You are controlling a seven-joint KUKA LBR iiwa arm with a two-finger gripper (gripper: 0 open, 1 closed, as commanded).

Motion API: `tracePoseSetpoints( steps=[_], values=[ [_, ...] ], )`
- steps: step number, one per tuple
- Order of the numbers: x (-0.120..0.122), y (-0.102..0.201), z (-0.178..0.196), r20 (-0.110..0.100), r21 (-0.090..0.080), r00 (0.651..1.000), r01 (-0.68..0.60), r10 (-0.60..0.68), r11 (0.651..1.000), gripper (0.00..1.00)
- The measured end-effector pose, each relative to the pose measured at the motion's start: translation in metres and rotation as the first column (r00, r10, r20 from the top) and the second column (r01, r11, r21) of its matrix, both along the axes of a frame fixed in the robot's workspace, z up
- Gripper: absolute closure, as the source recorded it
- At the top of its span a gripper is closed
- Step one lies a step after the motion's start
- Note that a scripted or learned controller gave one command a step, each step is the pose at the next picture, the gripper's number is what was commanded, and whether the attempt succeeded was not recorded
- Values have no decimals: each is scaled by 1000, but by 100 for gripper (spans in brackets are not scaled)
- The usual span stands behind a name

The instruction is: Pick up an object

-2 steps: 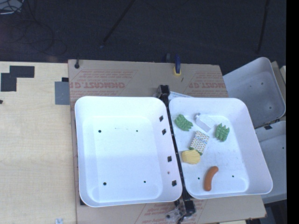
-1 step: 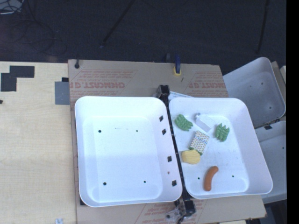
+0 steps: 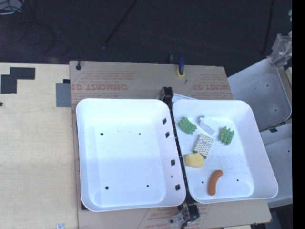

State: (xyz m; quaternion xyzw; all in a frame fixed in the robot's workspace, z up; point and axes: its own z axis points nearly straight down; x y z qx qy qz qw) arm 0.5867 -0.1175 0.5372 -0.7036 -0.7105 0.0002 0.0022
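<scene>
The grey gripper hangs at the far right edge, fingers impossible to read, well clear of the right white bin and its orange sausage-shaped toy.

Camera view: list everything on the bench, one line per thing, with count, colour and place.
White bins: 2, white, side by side on the board; left bin, right bin.
Leafy green pieces: 2, green, right bin; one near its left wall, one toward its right side.
Small pale block: 1, whitish, right bin, between the two green pieces.
Checkered block: 1, white with a green-yellow pattern, middle of the right bin.
Yellow piece: 1, yellow, right bin, just below the checkered block.
Sausage-shaped piece: 1, orange, near the front of the right bin.
Cardboard board: 1, brown with red print, under both bins.
Robot part: 1, grey metal, upper right edge, away from the bins.
</scene>
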Motion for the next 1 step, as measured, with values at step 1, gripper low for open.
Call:
tracePoseSetpoints(
  steps=[1],
  values=[
    [29, 59, 0, 1, -2, 1000, 4, -4, 1000, 100]
  ],
)
